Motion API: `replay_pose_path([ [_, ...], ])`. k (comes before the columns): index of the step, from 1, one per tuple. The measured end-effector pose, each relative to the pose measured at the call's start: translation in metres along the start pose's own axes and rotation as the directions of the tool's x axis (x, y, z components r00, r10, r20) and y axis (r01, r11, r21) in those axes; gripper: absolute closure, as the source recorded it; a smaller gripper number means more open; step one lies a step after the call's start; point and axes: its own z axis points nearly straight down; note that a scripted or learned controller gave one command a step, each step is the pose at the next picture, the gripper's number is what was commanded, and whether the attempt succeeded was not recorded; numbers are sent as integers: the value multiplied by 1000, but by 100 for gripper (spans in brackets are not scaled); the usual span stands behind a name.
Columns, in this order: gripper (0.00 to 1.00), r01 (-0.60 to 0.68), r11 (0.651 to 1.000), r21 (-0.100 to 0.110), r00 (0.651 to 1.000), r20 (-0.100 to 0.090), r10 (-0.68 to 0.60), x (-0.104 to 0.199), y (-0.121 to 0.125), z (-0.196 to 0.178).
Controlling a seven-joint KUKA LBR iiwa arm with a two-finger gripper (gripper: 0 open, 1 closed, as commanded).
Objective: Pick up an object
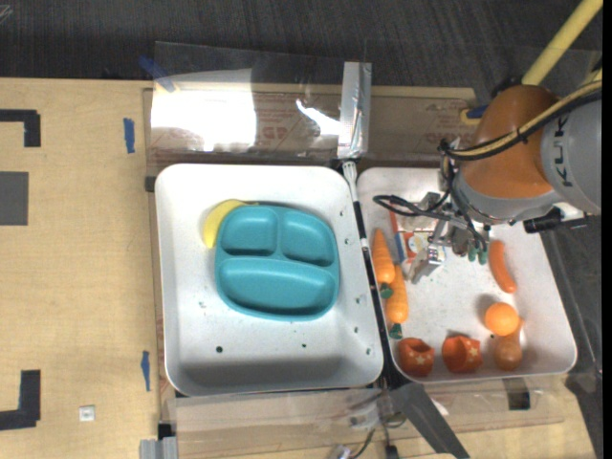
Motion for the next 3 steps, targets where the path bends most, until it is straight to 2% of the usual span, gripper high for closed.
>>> replay_pose_path([
  [1, 0, -96, 995, 0, 995, 1, 96, 12, -13, -1],
  [2, 0, -257, 966, 14, 966, -25, 257, 35, -18, 10],
  [3, 0, -254, 967, 15, 967, -23, 255, 49, -11, 9],
])
